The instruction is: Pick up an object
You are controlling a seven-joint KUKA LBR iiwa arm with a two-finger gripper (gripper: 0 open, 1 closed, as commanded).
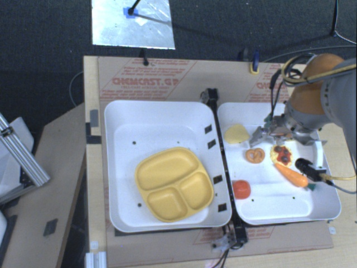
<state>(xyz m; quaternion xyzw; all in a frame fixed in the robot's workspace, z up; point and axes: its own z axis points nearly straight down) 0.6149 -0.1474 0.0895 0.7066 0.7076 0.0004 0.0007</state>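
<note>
The right bin (290, 208) holds several small toy foods. A pale yellow lump (236, 133) lies near its left wall, and a brown pretzel (255, 155) sits just below it. To the right are a pizza slice with red topping (281, 154) and an orange carrot (291, 175). A red tomato (241, 189) rests at the front left. My gripper (266, 134) hangs low over the upper middle of this bin, between the yellow lump and the pizza slice and just above the pretzel. Nothing shows in its grasp.
The left bin (120, 149) contains a yellow divided plate (174, 183). A black divider with clips (218, 149) runs between the bins. The grey arm with its orange band (312, 88) and cables covers the right bin's back right corner.
</note>
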